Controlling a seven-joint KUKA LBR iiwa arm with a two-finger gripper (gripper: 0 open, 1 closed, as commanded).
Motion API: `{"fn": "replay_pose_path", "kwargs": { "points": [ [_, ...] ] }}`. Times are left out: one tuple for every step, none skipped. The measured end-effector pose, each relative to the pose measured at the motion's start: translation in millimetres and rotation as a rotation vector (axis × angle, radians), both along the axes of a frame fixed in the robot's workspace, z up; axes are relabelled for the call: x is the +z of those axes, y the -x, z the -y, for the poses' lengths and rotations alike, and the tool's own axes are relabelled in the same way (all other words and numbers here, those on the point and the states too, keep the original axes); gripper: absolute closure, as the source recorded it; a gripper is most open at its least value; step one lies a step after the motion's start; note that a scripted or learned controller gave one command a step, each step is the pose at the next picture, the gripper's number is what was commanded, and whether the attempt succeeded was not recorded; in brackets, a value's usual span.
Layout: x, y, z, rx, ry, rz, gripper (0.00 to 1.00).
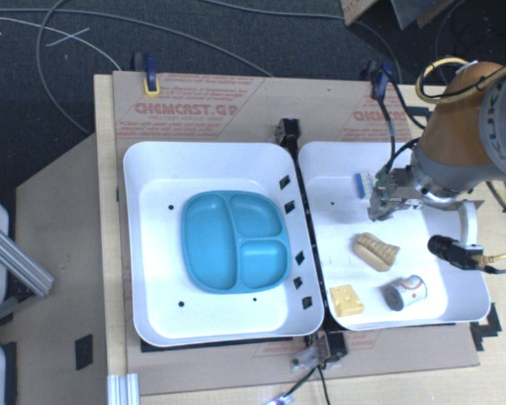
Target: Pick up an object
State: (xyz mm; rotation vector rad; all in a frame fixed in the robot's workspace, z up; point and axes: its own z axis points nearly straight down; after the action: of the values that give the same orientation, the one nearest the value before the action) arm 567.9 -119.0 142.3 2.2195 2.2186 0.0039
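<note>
Bench: brown board (236, 99) bearing two shallow white bins side by side.
Left bin (152, 226): holds one blue divided plate (234, 240), three compartments, lying flat near the middle.
Right bin (337, 175): holds the loose objects and the gripper.
Arm (460, 133): grey with an orange band, reaching in from the right over the right bin's far side.
Gripper (381, 205): low over the bin floor, near its far part; whether the fingers are spread or closed cannot be told, and nothing is seen held.
Blue-and-white item (362, 185): small, just beside the gripper.
Tan ridged piece (377, 251): mid-bin, near the gripper.
Grey-and-white cylinder (403, 293): near the front wall.
Yellow block (346, 299): front left corner.
Step in hand: judged an approach, no object lifted yet.
Next move: settle on a target, likely the nearest item, and close squarely on it.
</note>
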Motion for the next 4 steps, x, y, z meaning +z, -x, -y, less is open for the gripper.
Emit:
{"fn": "replay_pose_path", "kwargs": {
  "points": [
    [56.6, -9.9, -6.1, 0.002, 0.000, 0.003, 1.00],
    [106.2, -5.4, -13.3, 0.002, 0.000, 0.002, 1.00],
    [94.9, -8.2, -59.1, 0.005, -0.003, -0.006, 1.00],
    [101.5, -19.0, -112.5, 0.007, -0.003, -0.002, 1.00]
  ]
}}
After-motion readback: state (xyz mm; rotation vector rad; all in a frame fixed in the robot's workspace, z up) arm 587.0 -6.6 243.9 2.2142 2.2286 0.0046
